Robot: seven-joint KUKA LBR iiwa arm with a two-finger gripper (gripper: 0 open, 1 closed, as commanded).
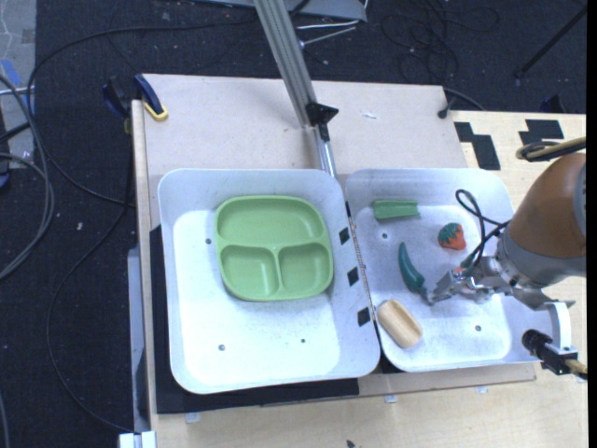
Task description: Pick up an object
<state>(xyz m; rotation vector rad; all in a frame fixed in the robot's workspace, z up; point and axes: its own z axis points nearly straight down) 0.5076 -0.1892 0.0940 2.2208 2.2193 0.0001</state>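
Two white bins sat side by side, with the arm reaching into the right one.

The left bin (187, 343) held a green divided plate (275, 247). In the right bin (485, 348) lay a bread roll (398, 324), a green wedge (395, 210), a dark green pepper (410, 266) and a strawberry (452, 236). The gripper (440, 292) hung low just right of the pepper, its fingers slightly parted and holding nothing.

On the desk (233, 119) there are two shallow white bins (187, 250) (485, 343). One holds one light green divided plastic plate (274, 247). The other holds four toy foods: one green pod (395, 210), one dark green pepper (411, 268), one red strawberry (452, 236), one tan bread roll (399, 324).
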